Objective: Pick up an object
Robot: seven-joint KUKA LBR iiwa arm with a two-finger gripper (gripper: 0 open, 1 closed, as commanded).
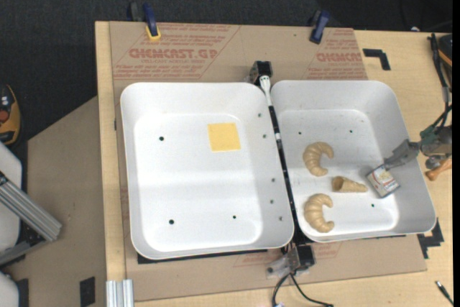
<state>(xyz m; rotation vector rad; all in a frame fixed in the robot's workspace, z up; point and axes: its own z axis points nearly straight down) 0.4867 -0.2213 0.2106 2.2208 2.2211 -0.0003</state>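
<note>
One end effector (407, 152) at right bin's (421, 192) right wall

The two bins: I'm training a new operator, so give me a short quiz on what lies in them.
1. True or false: the yellow square lies in the bin on the view's right.
2. How many croissants lie in that bin?
3. What else lies there? A. a small tan cone B. a blue ball C. a red cup
Key: 1 false, it lies in the left bin; 2 two; 3 A.
</note>
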